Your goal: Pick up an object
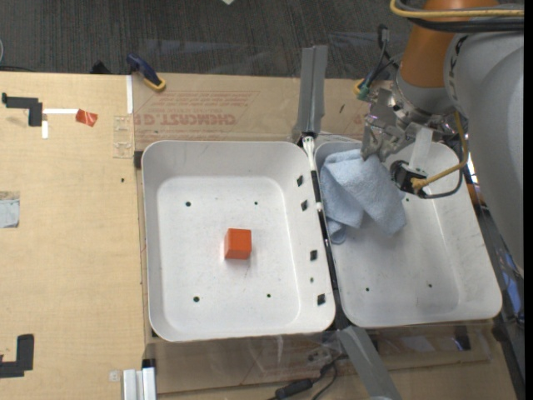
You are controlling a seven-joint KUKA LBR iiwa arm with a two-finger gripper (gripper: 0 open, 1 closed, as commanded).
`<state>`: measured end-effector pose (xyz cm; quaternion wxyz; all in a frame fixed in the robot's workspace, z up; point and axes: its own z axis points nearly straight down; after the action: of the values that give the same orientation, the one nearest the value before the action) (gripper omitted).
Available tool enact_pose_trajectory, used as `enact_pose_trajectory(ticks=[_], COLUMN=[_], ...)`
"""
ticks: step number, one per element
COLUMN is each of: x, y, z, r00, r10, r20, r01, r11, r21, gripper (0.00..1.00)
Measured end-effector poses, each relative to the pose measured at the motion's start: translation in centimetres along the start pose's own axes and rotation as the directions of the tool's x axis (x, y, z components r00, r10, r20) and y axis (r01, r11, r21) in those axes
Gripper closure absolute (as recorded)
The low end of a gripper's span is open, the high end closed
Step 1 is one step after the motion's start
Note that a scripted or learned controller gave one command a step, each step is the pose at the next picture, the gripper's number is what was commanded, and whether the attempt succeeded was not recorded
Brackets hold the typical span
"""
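A light blue cloth (362,194) lies at the back left of the right bin (433,294), and its upper corner is drawn up into my gripper (372,147). The gripper is shut on that corner, and the rest of the cloth hangs down and drapes toward the divider between the bins. An orange-red cube (238,244) sits alone near the middle of the left bin (166,223), far from the gripper.
The grey arm with its orange band (441,32) fills the upper right, with cables looping beside the wrist. A metal divider post (311,98) stands between the bins at the back. Brown board and a wooden panel lie to the left.
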<state>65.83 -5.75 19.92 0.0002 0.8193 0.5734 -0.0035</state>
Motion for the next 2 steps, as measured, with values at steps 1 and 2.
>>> enact_pose_trajectory(ticks=[1,2], x=[-0.01,-0.02], y=[-0.02,-0.04], z=[-0.77,-1.54], r00=[1.0,1.0], r10=[-0.002,-0.005], r20=[0.003,0.007], r01=[0.002,0.005], r11=[1.0,1.0], r21=[0.002,0.005], gripper=[1.0,1.0])
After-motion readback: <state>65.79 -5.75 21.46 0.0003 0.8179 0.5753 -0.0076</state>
